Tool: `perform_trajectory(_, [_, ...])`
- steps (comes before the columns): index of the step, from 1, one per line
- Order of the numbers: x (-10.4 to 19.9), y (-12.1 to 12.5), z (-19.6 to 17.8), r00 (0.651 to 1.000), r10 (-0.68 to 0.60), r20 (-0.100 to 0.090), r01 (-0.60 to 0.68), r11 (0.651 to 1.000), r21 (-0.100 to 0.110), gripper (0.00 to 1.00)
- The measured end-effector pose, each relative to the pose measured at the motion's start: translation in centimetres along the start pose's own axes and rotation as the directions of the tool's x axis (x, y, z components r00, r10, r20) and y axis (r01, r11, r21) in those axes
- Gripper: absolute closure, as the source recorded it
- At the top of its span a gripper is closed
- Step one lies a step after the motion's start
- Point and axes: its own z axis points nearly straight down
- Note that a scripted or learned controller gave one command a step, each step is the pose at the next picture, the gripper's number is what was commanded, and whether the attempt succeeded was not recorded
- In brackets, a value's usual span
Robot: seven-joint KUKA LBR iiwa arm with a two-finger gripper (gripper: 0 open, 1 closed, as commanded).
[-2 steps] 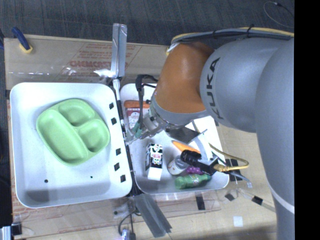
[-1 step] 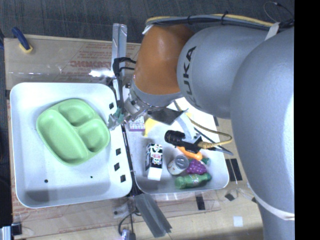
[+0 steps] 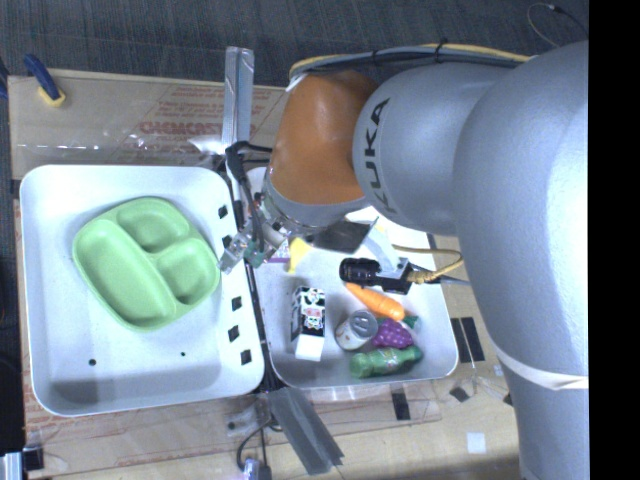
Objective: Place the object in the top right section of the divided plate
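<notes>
The green divided plate point(image 3: 146, 260) lies in the left white bin point(image 3: 60, 368), with two small sections on its right side and one large section on its left. My gripper point(image 3: 247, 250) hangs over the wall between the two bins, just right of the plate's edge, under the orange band of the arm point(image 3: 315, 143). A small teal and grey piece shows at its tip, and I cannot tell whether it is a held object. A yellow object point(image 3: 297, 256) peeks out beside the wrist.
The right bin point(image 3: 440, 363) holds a black-and-white carton point(image 3: 310, 320), a carrot point(image 3: 378, 300), a silver can point(image 3: 356, 330), purple grapes point(image 3: 396, 335), a green item point(image 3: 384, 362) and a black object point(image 3: 362, 269). The arm covers the bin's upper half.
</notes>
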Motion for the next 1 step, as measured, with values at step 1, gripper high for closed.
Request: perform_trajectory(1, [8.0,3.54,4.35,1.0,-0.021,0.0,0.021,1.0,0.001,1.0])
